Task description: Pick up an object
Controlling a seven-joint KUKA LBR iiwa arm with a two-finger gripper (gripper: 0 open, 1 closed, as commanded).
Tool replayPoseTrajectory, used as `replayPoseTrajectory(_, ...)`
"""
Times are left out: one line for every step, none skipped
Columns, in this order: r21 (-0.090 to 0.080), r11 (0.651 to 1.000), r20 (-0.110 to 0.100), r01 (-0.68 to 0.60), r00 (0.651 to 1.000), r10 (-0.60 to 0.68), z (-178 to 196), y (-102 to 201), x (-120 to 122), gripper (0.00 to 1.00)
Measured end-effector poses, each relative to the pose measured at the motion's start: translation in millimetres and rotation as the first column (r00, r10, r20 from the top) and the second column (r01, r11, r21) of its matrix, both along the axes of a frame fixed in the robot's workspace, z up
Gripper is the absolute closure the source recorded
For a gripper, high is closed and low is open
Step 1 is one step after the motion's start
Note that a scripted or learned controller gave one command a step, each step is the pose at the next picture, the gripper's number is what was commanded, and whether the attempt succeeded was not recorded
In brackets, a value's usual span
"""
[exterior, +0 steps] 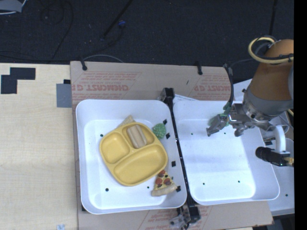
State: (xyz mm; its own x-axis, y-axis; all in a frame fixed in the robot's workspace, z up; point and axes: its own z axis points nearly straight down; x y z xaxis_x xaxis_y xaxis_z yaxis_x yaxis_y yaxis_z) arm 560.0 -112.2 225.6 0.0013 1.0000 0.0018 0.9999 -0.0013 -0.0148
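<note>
My gripper (pixel 226 128) hangs over the back of the right bin (pixel 225 176), with its two grey fingers spread open and nothing between them. A small green patch (pixel 225 109) shows just behind the fingers; I cannot tell what it is. In the left bin (pixel 89 176) a yellow divided plate (pixel 129 164) lies with a tan sausage-like piece (pixel 138 135) in its back compartment. A green broccoli toy (pixel 159 130) sits at the plate's back right edge. Near the bin's front right corner lies a pizza slice (pixel 164 183).
A black divider (pixel 175 143) runs between the two bins. Both bins rest on a cardboard sheet (pixel 144 83). A black handle-like part (pixel 272 156) sticks out at the right bin's right rim, beside a white bracket (pixel 280 140).
</note>
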Motion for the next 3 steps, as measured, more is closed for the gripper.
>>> replayPoseTrajectory(-0.002,1.000,0.013,-0.002,1.000,0.002,7,0,3,0.00)
replayPoseTrajectory(0.000,1.000,0.006,-0.001,1.000,0.001,-39,-1,-5,0.00)
replayPoseTrajectory(-0.001,1.000,0.009,-0.001,1.000,0.001,-91,-6,3,0.00)
